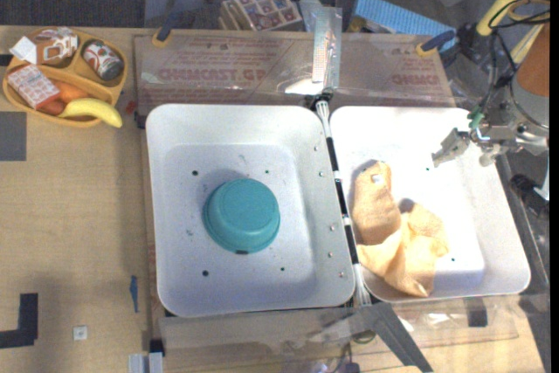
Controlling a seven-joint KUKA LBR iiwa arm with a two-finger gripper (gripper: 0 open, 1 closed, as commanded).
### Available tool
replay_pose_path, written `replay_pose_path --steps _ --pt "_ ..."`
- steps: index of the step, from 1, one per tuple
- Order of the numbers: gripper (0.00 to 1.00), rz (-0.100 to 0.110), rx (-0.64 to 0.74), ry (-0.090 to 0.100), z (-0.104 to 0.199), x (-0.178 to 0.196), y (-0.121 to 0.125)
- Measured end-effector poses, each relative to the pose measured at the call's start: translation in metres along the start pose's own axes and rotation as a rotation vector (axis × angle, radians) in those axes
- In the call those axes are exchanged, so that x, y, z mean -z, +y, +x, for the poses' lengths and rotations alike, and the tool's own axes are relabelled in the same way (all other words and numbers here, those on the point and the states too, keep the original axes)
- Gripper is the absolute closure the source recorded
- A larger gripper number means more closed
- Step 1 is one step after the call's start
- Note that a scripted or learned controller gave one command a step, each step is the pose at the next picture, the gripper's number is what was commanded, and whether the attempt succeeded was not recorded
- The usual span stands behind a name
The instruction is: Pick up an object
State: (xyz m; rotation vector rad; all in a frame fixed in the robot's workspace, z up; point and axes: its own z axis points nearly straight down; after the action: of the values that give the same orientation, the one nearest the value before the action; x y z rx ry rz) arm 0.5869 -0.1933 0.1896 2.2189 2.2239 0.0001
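A teal bowl lies upside down in the middle of the left bin. In the right bin a tan, bread-like lump sits by the left wall, with a crumpled yellow cloth against it toward the front. My gripper hangs over the right bin's far right part, well apart from the lump and cloth, with nothing seen between its fingers.
A yellow tray with a banana and small food items rests on the bench at the far left. Clear plastic sheeting lies behind both bins. Cables and clutter crowd the back and right side.
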Motion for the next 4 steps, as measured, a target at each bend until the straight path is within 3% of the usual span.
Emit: replay_pose_path --steps 1,2,3,4 --pt "0.0 0.0 0.028 0.0 0.052 -0.073 -0.03" --pt "0.0 -0.009 0.112 -0.001 0.065 -0.101 -0.066" --pt "0.0 -0.009 0.143 -0.001 0.066 -0.101 -0.105" --pt "0.0 -0.003 0.303 -0.001 0.075 -0.036 -0.073"
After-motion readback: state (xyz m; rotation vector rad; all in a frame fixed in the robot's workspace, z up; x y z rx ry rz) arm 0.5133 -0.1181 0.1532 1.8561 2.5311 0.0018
